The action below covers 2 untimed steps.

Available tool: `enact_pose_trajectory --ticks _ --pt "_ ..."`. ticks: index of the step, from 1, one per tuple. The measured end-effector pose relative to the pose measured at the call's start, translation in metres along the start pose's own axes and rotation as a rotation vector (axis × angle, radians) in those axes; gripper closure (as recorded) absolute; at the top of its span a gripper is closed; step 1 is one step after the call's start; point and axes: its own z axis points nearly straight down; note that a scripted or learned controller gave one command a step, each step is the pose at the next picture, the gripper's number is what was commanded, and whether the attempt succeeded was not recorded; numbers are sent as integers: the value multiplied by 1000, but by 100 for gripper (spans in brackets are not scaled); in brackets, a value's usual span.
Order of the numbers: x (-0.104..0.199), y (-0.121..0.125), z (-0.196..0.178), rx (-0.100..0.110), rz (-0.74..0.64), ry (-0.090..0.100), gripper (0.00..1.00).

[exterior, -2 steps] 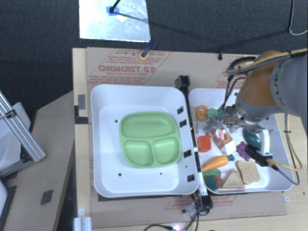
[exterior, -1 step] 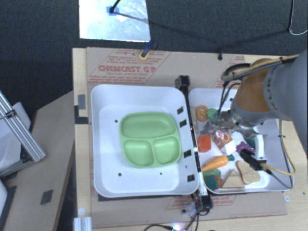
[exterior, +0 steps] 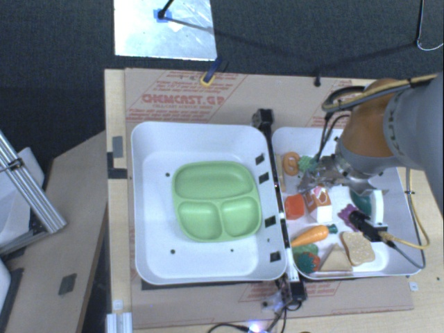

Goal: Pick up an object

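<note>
Toy food fills the right bin [exterior: 395,186] beside our green tray [exterior: 215,200]: carrot [exterior: 309,235], red block [exterior: 295,206], bread [exterior: 356,248]. We hover the gripper [exterior: 313,181] above the red block, its grasp hidden from us.

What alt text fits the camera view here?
A grey arm reaches from the right, its gripper low among toy foods in the right bin: carrot, bread slice, pretzel. The left bin holds a green tray.
</note>
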Motion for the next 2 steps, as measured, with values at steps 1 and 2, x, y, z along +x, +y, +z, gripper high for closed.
enact_pose_trajectory --ticks 1,2 --pt "4 6 -63 0 -3 0 100" --pt "1 9 -106 0 -3 0 100"
